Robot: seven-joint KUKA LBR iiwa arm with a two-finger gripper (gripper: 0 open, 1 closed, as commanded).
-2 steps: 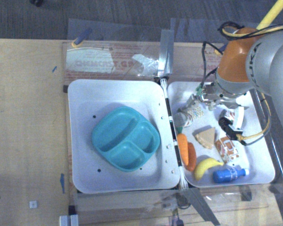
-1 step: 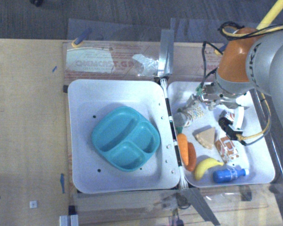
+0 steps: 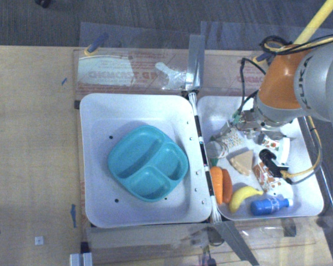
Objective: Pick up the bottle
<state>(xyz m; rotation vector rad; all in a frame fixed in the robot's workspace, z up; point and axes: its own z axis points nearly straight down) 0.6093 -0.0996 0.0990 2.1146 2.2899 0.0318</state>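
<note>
Blue bottle [image 3: 270, 205] lies flat at near edge of right bin [image 3: 313, 195], long axis left-right, white cap toward right. Banana [image 3: 241, 197] just left of it, carrot [image 3: 217, 185] beside that. Cheese wedge [image 3: 242, 162] mid-bin. Left bin [image 3: 94, 121] holds teal divided plate [image 3: 148, 162]. Gripper [image 3: 241, 127] low over far part of right bin; grip state unreadable.

Wooden bench [image 3: 28, 148], dark grey carpet floor [image 3: 155, 4] beyond
</note>
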